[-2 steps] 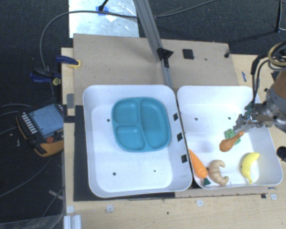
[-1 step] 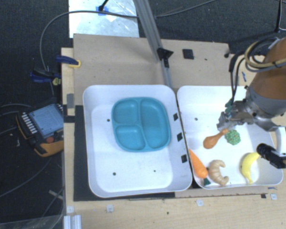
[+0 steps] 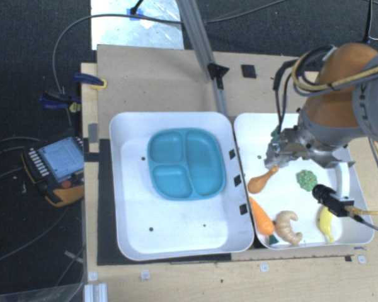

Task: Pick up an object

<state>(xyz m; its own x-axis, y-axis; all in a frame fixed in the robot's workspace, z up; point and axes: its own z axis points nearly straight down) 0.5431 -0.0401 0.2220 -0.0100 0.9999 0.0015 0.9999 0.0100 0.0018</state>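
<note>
Camera view has the gripper (image 3: pixel 278 158) low in the right bin (image 3: pixel 249 128), right at the thin upper end of the drumstick (image 3: pixel 263 178), whose long axis slants down-left toward the bin's inner wall, though I cannot tell whether it grips

A tan bench (image 3: pixel 157 80) is sitting on dark carpet (image 3: pixel 31 43), with black cables (image 3: pixel 63 36) trailing across the floor at left. A shiny sheet (image 3: pixel 138 17) is lying beyond the bench's far edge, catching bright light. A blue and orange device (image 3: pixel 57 168) is resting on the carpet just beside the bench's left edge, with blue clamps (image 3: pixel 66 96) gripping that edge above it.
</note>
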